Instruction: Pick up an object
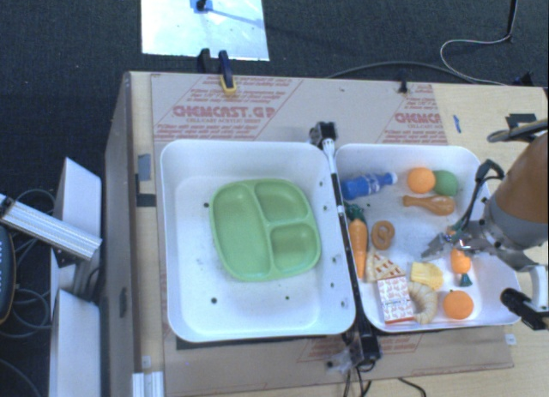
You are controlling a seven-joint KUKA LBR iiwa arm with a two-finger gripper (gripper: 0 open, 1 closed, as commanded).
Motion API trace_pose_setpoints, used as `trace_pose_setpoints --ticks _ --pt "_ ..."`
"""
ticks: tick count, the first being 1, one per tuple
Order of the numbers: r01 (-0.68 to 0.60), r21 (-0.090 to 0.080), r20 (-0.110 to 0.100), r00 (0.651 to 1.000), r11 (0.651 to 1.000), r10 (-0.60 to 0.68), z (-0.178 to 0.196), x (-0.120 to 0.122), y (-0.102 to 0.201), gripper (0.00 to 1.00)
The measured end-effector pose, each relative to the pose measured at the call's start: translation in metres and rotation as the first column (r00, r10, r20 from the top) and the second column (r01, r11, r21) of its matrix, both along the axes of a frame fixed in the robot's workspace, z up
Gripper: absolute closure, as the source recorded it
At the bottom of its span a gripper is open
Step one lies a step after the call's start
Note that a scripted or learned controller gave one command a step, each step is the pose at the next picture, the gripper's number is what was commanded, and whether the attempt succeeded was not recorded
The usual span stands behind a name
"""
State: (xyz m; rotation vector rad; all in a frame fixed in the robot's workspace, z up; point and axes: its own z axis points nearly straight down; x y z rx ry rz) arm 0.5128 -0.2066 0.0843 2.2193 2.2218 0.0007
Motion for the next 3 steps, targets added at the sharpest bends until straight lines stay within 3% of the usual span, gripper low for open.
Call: trace_pose_setpoints --ticks 1,2,3 --pt "-0.001 -0.001 0.002 1.0 1.0 0.001 0.011 0.001 0.0 1.0" --pt "-0.003 0.0 0.003 1.0 1.0 0.003 0.126 0.035 0.05 1.0" --pt "-0.003 0.001 0.001 1.0 1.0 0.003 0.14 0.046 0.136 1.0"
